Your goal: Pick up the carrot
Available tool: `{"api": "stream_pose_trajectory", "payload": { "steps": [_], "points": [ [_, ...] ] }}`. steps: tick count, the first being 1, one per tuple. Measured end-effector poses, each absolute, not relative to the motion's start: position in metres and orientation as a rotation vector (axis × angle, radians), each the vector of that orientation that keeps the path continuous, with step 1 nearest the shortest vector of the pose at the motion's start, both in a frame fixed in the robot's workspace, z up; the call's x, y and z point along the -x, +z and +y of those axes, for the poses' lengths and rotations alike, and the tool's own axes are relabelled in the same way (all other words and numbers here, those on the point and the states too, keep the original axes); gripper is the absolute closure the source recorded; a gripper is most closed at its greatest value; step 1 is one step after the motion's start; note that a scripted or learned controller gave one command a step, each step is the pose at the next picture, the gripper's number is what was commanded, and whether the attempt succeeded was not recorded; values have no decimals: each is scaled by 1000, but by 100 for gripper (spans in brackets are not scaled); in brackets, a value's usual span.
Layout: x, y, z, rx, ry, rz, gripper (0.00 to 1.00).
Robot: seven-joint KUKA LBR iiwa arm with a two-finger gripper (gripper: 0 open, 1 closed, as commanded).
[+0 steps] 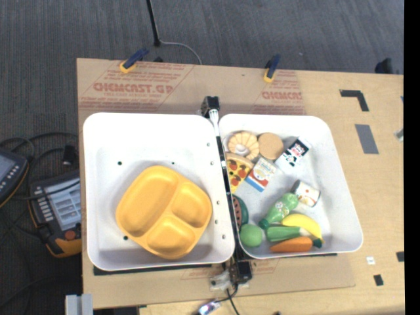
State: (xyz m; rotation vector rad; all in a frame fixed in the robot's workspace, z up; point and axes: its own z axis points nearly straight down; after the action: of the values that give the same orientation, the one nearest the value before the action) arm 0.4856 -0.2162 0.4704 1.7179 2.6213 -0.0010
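Observation:
The carrot (291,245), orange with a green top end, lies along the front wall of the right bin (341,176). Just behind it lie a yellow banana (303,225) and a dark green vegetable (287,233).
The right bin also holds a green lime (251,235), a light green vegetable (281,209), a pizza slice (238,170), a cookie (270,145), small cartons (293,153) and a can (306,193). A yellow divided plate (164,210) sits in the left bin (105,143).

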Motion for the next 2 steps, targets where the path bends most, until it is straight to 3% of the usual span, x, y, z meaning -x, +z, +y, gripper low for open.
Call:
{"api": "stream_pose_trajectory", "payload": {
  "steps": [1,2],
  "points": [
    [-507,220,-212,-1481,-1,2772,100],
    [-509,231,-212,-1478,-1,2768,100]
  ]
}}
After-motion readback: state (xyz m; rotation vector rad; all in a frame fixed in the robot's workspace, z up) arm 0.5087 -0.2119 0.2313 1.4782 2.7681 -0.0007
